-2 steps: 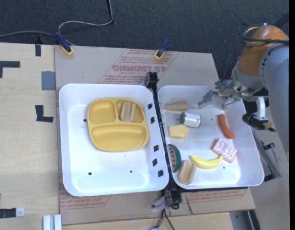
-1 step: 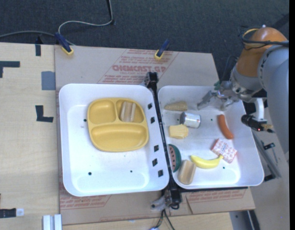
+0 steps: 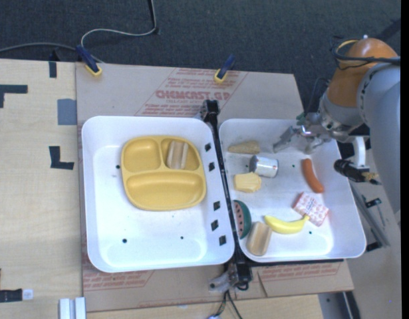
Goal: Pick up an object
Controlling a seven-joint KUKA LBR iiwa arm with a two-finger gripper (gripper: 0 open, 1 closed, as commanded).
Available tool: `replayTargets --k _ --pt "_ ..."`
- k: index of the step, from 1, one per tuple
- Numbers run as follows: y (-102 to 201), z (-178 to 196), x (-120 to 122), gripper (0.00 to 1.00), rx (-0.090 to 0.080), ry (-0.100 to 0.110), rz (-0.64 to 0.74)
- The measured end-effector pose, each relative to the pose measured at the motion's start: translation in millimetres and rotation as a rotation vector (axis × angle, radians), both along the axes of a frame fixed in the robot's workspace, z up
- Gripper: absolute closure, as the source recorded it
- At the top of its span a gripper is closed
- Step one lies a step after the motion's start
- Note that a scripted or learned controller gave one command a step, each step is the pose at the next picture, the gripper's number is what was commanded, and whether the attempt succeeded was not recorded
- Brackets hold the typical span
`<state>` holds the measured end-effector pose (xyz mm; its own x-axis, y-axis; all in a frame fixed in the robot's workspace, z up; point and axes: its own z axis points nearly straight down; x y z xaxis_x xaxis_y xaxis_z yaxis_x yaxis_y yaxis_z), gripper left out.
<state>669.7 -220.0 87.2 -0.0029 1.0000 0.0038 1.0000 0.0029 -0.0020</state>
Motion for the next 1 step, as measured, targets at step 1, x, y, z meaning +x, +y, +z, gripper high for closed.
replayTargets --k 1 --pt "10.1 -0.6 -0.2 0.00 -0.007 -0.006 -0.001"
